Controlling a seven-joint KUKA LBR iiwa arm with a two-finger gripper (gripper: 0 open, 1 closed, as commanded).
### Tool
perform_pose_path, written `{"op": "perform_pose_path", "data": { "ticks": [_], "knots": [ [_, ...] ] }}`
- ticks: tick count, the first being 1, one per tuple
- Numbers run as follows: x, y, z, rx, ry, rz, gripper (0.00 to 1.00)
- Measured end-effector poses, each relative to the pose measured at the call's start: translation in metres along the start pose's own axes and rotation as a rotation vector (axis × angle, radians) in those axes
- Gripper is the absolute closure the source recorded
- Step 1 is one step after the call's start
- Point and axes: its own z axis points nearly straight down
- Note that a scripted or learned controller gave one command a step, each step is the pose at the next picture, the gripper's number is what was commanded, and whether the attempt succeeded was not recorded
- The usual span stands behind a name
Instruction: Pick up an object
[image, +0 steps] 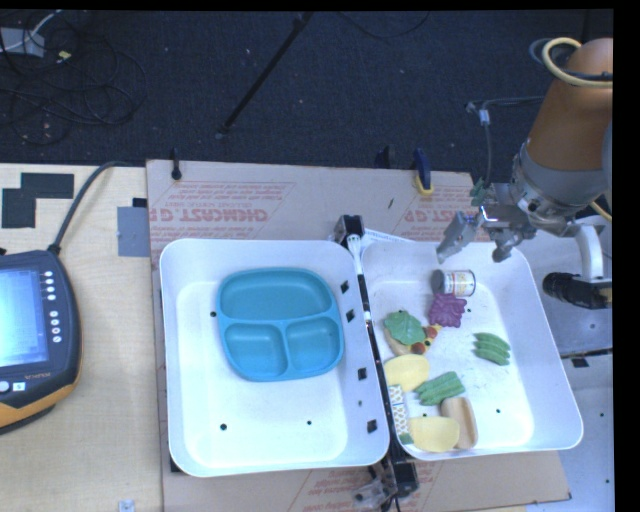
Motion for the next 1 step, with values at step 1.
{"op": "perform_pose_path", "data": {
  "ticks": [1],
  "knots": [
    [-0.0553, 0.0220, 0.1753, -0.004, -0.001, 0.002, 0.00]
  ]
}}
